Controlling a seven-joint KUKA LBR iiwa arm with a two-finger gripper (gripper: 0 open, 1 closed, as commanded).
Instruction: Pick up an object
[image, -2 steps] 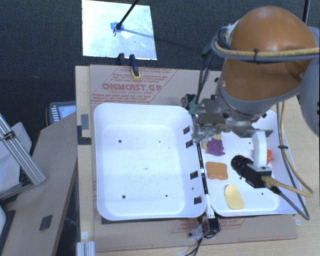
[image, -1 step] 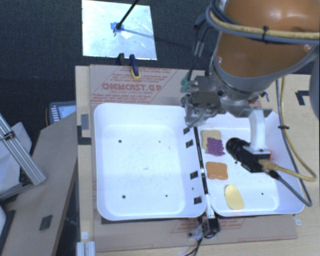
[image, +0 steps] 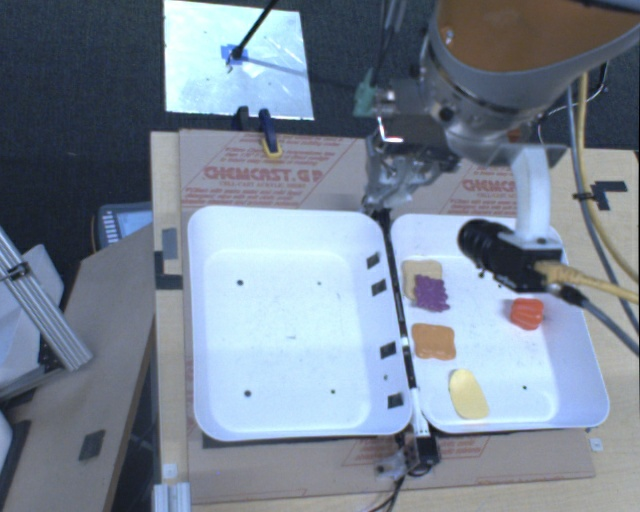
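The gripper (image: 385, 200) is hanging over the far rim between the bins; whether it is parted or closed, I cannot tell. Lying in the right bin (image: 575, 400): purple piece (image: 431, 291), orange slab (image: 433, 341), yellow oval (image: 467, 393), red-orange piece (image: 527, 313).

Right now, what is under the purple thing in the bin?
The purple thing lies on top of a tan piece in the right bin. The tan piece's upper and left edges peek out; the part underneath the purple thing is covered.
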